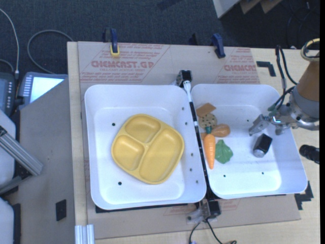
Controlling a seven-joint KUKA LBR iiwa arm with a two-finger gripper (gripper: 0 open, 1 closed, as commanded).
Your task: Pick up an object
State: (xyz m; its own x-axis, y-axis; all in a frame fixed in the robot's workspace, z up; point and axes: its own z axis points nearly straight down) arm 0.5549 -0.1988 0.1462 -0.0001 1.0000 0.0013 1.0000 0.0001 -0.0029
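Objects for picking lie in the right shallow white bin [284, 184], and you can see them gathered mostly along its left side. Nearest the dividing rim is an orange plastic carrot [209, 150], lying lengthwise with its point toward the near edge. Just beside it on the right sits a green leafy plastic piece [223, 152], touching or almost touching the carrot. Above these you find an orange-brown bun-shaped piece [221, 131], a tan cracker-like piece with dark dots [206, 120] and a flat brown wedge [205, 109], packed close together.

Apart from that cluster, toward the right side of the same bin, lies a small dark cylinder [262, 145], tilted on the bin floor. The two-finger gripper [265, 123] hovers just above and beside it, at the end of the grey arm [307, 93] reaching in from your right. You cannot tell from this angle whether its fingers are spread or closed, and nothing is visibly clamped between them; the cylinder appears to rest on the floor of the bin.

In the left shallow white bin [96, 136] you see a yellow plastic plate with three compartments [147, 148], sitting flat near the middle. Both bins rest on a brown board printed with red lettering [132, 60], held by blue clamps [112, 37] at the far edge.
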